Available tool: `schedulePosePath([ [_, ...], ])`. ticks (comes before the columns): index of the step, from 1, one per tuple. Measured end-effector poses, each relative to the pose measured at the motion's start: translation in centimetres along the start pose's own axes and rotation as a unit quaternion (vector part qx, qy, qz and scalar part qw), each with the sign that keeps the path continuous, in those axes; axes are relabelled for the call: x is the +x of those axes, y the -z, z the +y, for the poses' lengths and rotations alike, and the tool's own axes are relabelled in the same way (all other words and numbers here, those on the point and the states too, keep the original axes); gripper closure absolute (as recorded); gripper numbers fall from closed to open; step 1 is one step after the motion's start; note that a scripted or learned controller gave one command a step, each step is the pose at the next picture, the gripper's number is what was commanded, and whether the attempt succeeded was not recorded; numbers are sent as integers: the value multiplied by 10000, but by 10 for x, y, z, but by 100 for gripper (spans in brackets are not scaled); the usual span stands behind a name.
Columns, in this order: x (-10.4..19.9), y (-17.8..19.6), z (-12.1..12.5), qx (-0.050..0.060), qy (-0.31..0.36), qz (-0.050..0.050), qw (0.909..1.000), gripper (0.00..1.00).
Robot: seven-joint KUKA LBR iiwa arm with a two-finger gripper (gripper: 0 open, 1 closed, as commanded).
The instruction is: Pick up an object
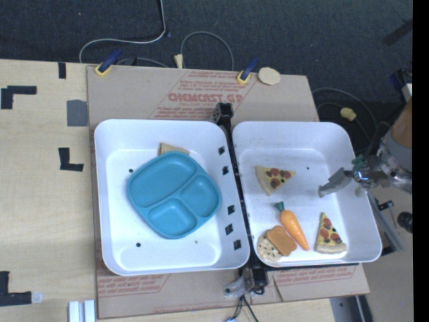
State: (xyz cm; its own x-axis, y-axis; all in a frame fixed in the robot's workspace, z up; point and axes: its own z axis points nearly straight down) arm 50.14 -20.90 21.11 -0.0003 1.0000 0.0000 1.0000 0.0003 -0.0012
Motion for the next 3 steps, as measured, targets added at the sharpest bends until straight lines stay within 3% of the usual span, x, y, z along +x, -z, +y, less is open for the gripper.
schedulePosePath([
  [1,79,-76,1,38,34,29,10000,0],
  [2,88,-128,-2,-12,-4,-17,10000,0],
  [3,87,-114,-1,-30,-15,-29,10000,100],
])
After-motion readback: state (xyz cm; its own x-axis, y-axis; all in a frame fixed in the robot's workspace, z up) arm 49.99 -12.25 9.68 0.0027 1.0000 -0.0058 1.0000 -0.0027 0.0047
